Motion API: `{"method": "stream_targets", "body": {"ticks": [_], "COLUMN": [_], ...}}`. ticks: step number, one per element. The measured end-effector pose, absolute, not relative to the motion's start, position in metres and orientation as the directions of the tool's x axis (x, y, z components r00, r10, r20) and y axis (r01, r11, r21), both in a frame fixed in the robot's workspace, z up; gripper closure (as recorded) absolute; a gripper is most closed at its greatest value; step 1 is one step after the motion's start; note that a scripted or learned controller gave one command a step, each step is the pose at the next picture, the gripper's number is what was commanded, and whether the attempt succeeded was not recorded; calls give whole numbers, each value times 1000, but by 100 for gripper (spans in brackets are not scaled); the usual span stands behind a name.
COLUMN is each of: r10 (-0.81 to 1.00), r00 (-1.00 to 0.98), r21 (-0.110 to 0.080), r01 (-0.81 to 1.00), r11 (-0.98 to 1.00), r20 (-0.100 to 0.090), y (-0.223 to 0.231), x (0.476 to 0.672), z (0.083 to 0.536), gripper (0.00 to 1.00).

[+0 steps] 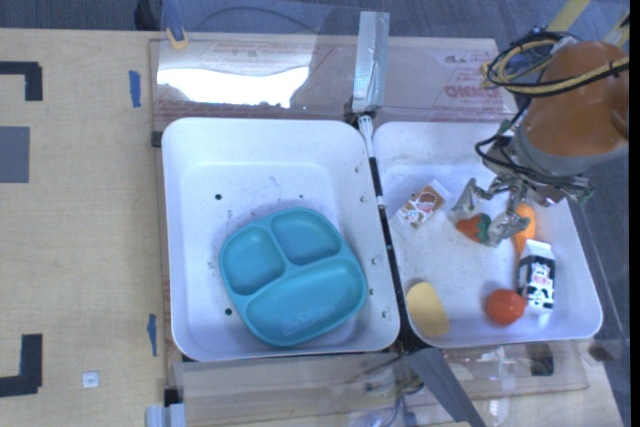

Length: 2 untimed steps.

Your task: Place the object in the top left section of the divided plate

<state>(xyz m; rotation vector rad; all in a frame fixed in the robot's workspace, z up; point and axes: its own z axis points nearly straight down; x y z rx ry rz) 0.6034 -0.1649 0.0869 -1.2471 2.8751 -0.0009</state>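
Note:
A blue divided plate (291, 276) lies in the left bin (190, 175), with two small sections on its far side and one large section toward the front. My gripper (487, 203) hangs over the right bin (575, 315), open. Its grey fingers (465, 199) straddle the space just above a small red and green toy (479, 228). An orange carrot (521, 220) lies right beside that toy, partly under the gripper. Nothing is held between the fingers.
The right bin also holds a small snack packet (422, 205), a yellow piece (428, 308), a red tomato (505, 306) and a black-and-white milk carton (538, 278). A raised divider (377, 205) separates the two bins. Cables loop around the wrist (520, 65).

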Motion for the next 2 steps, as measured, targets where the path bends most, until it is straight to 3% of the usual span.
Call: {"method": "stream_targets", "body": {"ticks": [1, 2], "r10": [-913, -950], "r00": [-408, -313], "r21": [-9, -7], "r01": [-913, -950], "r11": [408, 313], "r20": [-9, -9], "y": [-110, -18], "x": [629, 644], "z": [87, 187], "gripper": [100, 100]}}
